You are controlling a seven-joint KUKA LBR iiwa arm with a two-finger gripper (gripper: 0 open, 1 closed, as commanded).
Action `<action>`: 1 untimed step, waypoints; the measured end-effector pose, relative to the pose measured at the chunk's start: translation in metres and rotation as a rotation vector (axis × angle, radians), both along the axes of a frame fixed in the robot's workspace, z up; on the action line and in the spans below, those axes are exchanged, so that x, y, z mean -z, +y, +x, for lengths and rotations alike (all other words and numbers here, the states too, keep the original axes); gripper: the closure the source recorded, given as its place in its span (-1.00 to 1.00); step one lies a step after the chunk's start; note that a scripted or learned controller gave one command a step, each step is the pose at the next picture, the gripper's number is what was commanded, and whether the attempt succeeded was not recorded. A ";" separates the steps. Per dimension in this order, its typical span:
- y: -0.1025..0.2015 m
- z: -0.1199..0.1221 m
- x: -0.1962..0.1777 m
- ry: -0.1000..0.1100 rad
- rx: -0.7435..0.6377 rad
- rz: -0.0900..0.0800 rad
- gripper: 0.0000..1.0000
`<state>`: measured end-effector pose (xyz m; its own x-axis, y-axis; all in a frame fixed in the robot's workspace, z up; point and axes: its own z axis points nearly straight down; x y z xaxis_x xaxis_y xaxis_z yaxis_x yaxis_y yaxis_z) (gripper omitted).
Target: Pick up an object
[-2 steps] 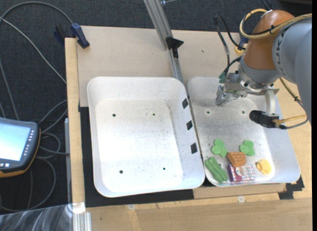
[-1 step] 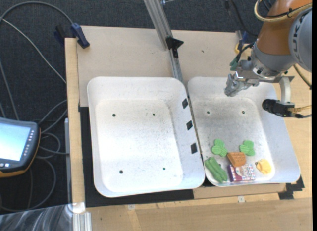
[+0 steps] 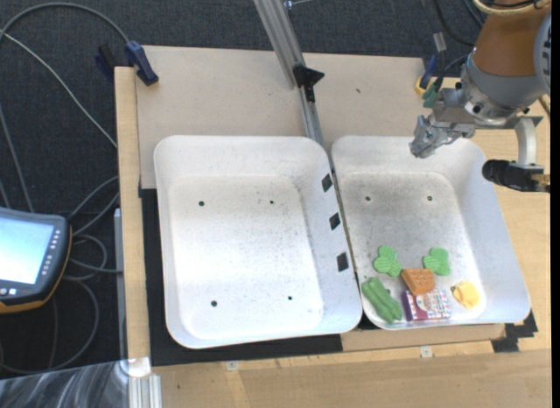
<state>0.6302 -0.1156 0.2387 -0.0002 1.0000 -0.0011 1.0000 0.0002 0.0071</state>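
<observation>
Arm [image 3: 512,43] coming in w/ a rounded copper-orange band up top, grey metal collar right below it. Yellow cable loops over the orange section, dark cables run alongside. End effector [image 3: 428,141] is a small grey metal assy, green bits near its mount. Black cylindrical part off the side.

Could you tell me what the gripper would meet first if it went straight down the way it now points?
Probably the far rim of the right-hand shallow white bin, below the two-finger gripper; depth is unclear.
</observation>
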 end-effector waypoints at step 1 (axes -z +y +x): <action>0.000 0.002 -0.055 -0.002 -0.002 0.000 1.00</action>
